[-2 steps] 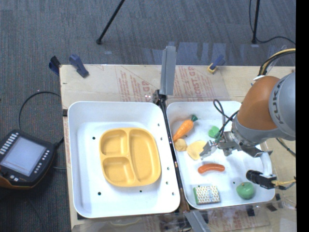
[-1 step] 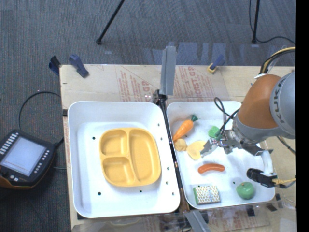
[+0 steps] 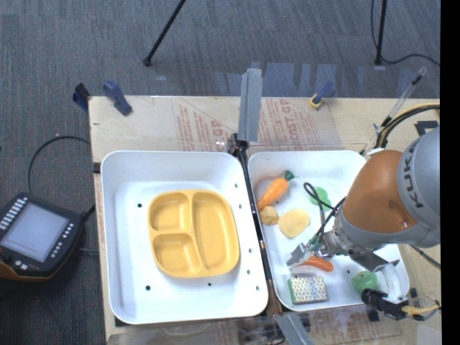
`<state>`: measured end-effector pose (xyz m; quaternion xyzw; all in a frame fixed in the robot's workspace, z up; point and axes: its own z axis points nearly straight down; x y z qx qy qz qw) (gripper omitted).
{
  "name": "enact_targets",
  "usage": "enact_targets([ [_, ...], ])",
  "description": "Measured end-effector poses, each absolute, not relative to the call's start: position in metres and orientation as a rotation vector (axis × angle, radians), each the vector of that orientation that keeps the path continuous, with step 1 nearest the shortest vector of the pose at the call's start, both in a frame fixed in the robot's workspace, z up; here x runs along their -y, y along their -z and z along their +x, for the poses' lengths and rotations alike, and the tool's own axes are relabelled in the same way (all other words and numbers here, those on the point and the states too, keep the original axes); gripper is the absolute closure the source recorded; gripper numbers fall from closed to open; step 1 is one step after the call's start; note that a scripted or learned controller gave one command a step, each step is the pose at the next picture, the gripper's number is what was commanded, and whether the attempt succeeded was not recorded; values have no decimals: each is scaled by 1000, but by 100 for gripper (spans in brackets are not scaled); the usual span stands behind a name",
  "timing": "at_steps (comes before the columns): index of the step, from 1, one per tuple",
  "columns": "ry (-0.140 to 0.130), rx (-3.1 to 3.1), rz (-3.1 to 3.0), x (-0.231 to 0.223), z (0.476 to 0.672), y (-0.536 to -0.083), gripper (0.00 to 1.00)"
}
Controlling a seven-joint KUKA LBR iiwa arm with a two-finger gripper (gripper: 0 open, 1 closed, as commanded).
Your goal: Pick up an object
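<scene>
My gripper [image 3: 305, 253] hangs low over the right bin [image 3: 338, 160], reaching in from the right under the orange wrist band. Just below it, touching or nearly touching, lies a small red-orange object [image 3: 318, 265]. Up-left of the gripper are a pale yellow piece [image 3: 293, 223] and a small tan lump [image 3: 269, 215]. A toy carrot [image 3: 274, 190] sits near the bin's left wall. A speckled rectangular pad [image 3: 307, 289] lies at the front, and a green object [image 3: 365, 279] sits to its right. The arm hides the bin's right side.
The left bin [image 3: 118, 192] holds a yellow divided plate [image 3: 192, 233]. A green item [image 3: 320, 195] with a black loop beside it lies at the right bin's middle back. A grey upright post [image 3: 250, 110] stands behind the bins. A teach pendant [image 3: 34, 234] rests on the floor at left.
</scene>
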<state>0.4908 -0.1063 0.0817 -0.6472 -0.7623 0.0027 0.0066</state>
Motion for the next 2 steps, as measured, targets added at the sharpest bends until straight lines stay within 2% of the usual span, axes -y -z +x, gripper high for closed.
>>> enact_targets([
  [1,-12,2375,-2028,107,491,-88,100],
  [2,11,2362,-2080,47,546,-224,100],
])
